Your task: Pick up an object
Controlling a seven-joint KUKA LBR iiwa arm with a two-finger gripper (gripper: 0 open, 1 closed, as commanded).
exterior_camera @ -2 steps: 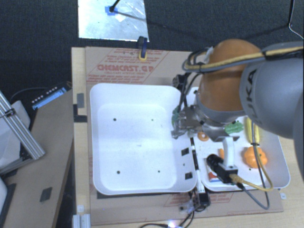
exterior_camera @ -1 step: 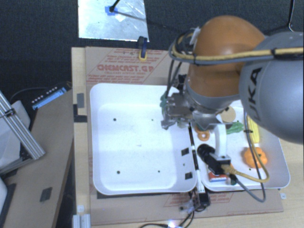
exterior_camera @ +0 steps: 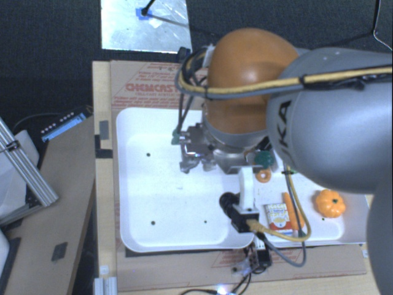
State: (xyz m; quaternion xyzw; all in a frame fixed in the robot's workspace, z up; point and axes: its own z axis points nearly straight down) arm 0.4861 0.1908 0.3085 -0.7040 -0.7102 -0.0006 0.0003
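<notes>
Arm bent low over the bins.
The gripper (exterior_camera: 188,165) is hidden in part; its grip cannot be told. A pumpkin (exterior_camera: 330,204) lies well right.

A: Colour of the bin (exterior_camera: 147,189) under the claw (exterior_camera: 187,163)?

B: Plain white, marked with a few small black dots.

A: And of the arm (exterior_camera: 331,121) above the claw?

B: Grey with black lettering, topped by a glossy orange dome. Crossed by a yellow cable (exterior_camera: 344,75).

A: Right of the claw in the view?

B: Bright orange for the little pumpkin (exterior_camera: 330,203). Red, white and yellow print on the small box (exterior_camera: 277,217), with an orange stick (exterior_camera: 290,211) just beside it. Nearer the claw, a green bit (exterior_camera: 265,158) and a small orange ring (exterior_camera: 263,176).

A: Beyond the claw, past the bin?

B: Tan cardboard (exterior_camera: 153,85) with red lettering. Further still, a silvery sheet (exterior_camera: 144,14) with a blue patch, on dark flooring.
</notes>
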